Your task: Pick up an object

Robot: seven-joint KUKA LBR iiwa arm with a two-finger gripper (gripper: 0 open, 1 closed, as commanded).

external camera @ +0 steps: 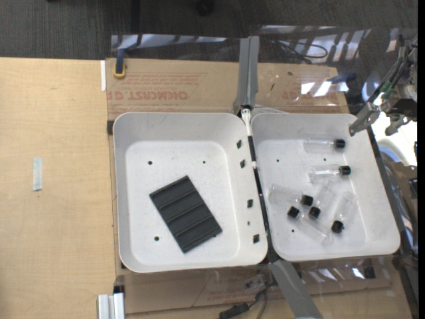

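Arm: reaches in at the table's far right edge.
End effector (376,118): tilted, above the table's far right corner.

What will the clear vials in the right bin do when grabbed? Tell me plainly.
The clear vials look round and smooth, so they probably roll or slip. They look small and likely light. Lying crowded, with black caps close together, one may nudge its neighbours.

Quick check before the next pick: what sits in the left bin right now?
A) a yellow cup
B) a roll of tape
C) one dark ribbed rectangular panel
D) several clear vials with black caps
C: a single dark ribbed panel lies at a slant in the left bin; the black-capped clear vials are in the right bin.
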